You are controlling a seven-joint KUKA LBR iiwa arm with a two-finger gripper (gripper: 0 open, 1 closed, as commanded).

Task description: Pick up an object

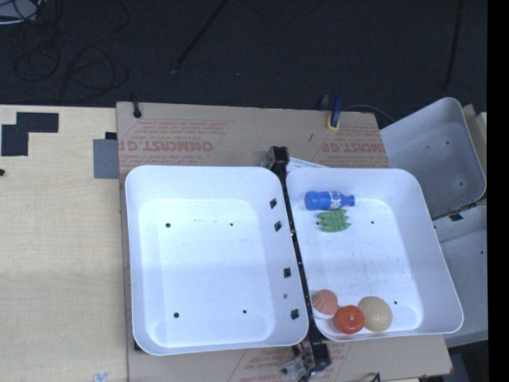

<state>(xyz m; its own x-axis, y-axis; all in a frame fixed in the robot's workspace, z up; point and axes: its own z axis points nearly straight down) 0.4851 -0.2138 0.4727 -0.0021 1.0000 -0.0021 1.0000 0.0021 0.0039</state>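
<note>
Since the tomato (348,319) touches two balls in the right bin's (425,237) near corner, I risk nudging them; my pincer's state I cannot tell.

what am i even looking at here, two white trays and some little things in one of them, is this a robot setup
Yes. This is a robot's workbench, seen by one fixed camera above it, looking down at a slant. The arm normally reaches in from the right of the picture.

Two shallow white bins sit side by side on a cardboard sheet. The left bin and the right bin are where the robot picks things up.

In the right bin, near the back, lies a small blue bottle with a green toy just in front of it. In the near corner sit three round things close together: a pinkish ball, a red ball and a tan ball. Nothing is being held here.
</note>
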